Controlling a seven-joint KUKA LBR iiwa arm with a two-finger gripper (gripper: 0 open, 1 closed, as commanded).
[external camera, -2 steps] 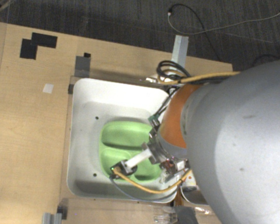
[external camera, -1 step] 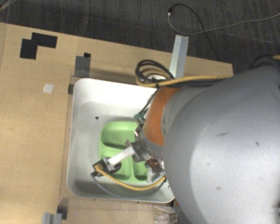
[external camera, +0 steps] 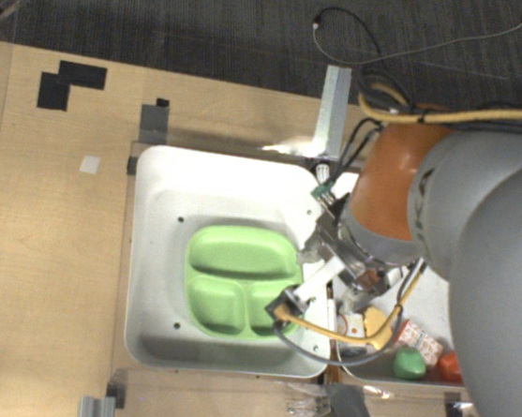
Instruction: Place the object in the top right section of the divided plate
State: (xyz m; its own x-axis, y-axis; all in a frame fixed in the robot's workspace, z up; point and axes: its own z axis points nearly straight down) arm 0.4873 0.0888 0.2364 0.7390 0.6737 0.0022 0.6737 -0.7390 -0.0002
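Gripper [external camera: 350, 287] hangs low over the seam between the two bins, at the right edge of the divided plate [external camera: 237, 252]. Arm [external camera: 485, 230] covers most of the right bin [external camera: 432, 295]. Cannot tell whether the gripper is open or closed, since the wrist hides it from above, and nothing can be seen held.

The plate is green and lies flat in the left bin [external camera: 149, 236], with one long section on the upper side and two smaller ones below. The visible sections look bare. The plate's right rim is hidden under the gripper.

Which item is the object is not clear. Loose things lie in the right bin near the lower rim: a green ball [external camera: 409, 365], a red item [external camera: 450, 366] just beside it and a white-and-red packet [external camera: 420, 343] above them. So the object is likely still in the right bin or hidden at the gripper.

The step in hand is probably the carry or the release at the plate. To do it well:
- Centre over the upper right section, clear of the divider ridge.
- Come down low before letting go, so a round thing does not roll into a neighbouring section.
- Lift straight up afterwards so the plate is not dragged.
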